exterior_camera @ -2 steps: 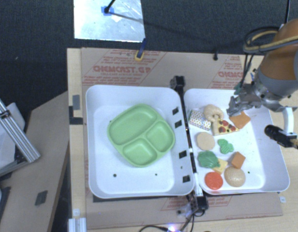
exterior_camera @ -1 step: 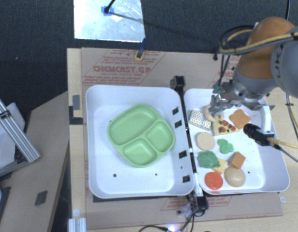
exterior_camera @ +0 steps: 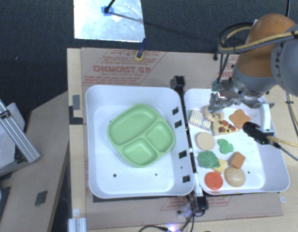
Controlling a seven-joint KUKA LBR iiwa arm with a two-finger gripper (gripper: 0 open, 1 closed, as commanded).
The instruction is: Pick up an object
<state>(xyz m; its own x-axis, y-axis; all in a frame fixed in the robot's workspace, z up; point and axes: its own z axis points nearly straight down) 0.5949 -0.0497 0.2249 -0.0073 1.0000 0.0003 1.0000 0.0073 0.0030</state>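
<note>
The right bin [exterior_camera: 277,170] holds several toy foods. Among them are a silver patterned packet [exterior_camera: 199,120], a pale beige piece [exterior_camera: 210,114], a pizza slice [exterior_camera: 224,126] and an orange toast [exterior_camera: 239,117]. Nearer the front lie a round tan cookie [exterior_camera: 205,141], a green leaf piece [exterior_camera: 225,146], a broccoli [exterior_camera: 207,158], an orange cube [exterior_camera: 237,159], a yellow wedge [exterior_camera: 220,166], a red tomato [exterior_camera: 213,180] and a beige bun [exterior_camera: 234,176]. My gripper [exterior_camera: 217,102] is low at the back of this bin, right above the pale beige piece.
The left bin [exterior_camera: 103,178] carries a green divided plate [exterior_camera: 141,134]. A black divider [exterior_camera: 185,129] with clips separates the bins. A black cylinder with a yellow cable [exterior_camera: 256,132] juts over the right bin's right side. A foil sheet [exterior_camera: 109,13] lies beyond the bench.
</note>
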